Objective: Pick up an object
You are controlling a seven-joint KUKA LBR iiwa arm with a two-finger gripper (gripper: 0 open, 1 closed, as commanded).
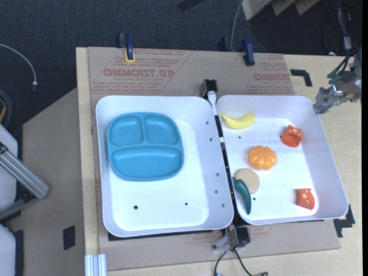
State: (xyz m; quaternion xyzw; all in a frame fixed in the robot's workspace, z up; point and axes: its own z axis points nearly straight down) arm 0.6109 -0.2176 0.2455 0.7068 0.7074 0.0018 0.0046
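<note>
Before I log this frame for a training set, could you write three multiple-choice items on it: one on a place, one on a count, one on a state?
1. Where does the blue divided plate lie?
A. left bin
B. right bin
C. on the bench

2. How many red pieces lie in the right bin?
A. one
B. two
C. four

3. Where is the claw?
A. over the plate
B. at the right bin's far right corner
C. gripping the banana

Key: 1 A, it lies inside the left bin. 2 B, one far, one near. 3 B, it hangs over that rim.
</note>
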